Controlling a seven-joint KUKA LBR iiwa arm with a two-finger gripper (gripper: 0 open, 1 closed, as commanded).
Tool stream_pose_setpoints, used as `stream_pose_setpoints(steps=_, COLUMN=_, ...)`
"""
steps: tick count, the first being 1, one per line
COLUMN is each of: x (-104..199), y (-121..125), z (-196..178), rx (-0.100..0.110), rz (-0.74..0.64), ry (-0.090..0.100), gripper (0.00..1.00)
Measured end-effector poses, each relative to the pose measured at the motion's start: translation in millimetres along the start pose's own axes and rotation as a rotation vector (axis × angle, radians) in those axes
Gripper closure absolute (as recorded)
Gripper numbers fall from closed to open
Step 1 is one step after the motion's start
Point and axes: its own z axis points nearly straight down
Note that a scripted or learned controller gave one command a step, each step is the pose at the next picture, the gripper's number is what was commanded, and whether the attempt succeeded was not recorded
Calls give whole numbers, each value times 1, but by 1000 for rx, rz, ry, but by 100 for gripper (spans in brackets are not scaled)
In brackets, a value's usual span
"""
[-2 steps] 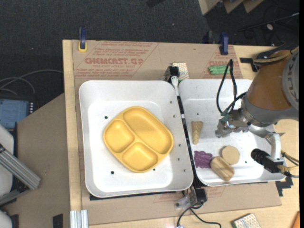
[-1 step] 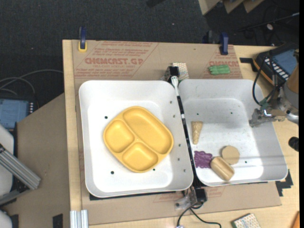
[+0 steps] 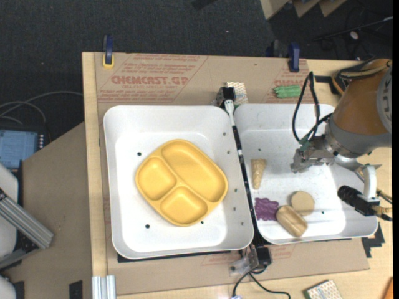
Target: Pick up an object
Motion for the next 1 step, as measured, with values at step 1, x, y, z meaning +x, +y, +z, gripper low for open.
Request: stream_pose_setpoints(steps=1, x=-28, y=-24, z=-54, rx=-10, rz=8, ry=-8, gripper=100)
